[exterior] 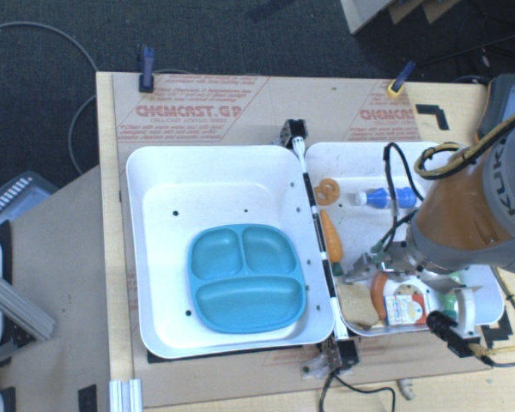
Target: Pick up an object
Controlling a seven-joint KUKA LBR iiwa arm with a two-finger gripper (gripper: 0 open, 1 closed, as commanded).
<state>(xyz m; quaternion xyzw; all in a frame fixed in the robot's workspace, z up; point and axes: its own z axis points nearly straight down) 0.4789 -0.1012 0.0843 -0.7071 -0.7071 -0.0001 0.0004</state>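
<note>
The arm (463, 204) is reaching in from the right and is hanging low over the right bin (348, 154). The claw (379, 269) is sitting near the middle of this bin, and I cannot tell if it is released or clenched, because the wrist is covering it from above.

No object is appearing clearly held. The nearest candidates are lying around the claw. A long orange thing like a carrot (330, 237) is lying to the left of the claw, close along the wall between the two bins, and its long axis is running from far to near. A small brown ring (327, 190) is resting just beyond the far end of it. A bottle with a blue part (382, 199) is lying further back, with its long axis going left to right. A white packet with red print (403, 305) is lying just on the near side of the claw, beside a reddish sausage-like piece (377, 296).

In my judgement the packet and the reddish piece are the closest targets, almost under the claw. The room is tight here: the near rim of the bin is close behind them, and the carrot is pressed to the dividing wall.

The left bin (146, 178) is holding a blue divided plate (245, 277), well apart from the claw, with open floor around it.
</note>
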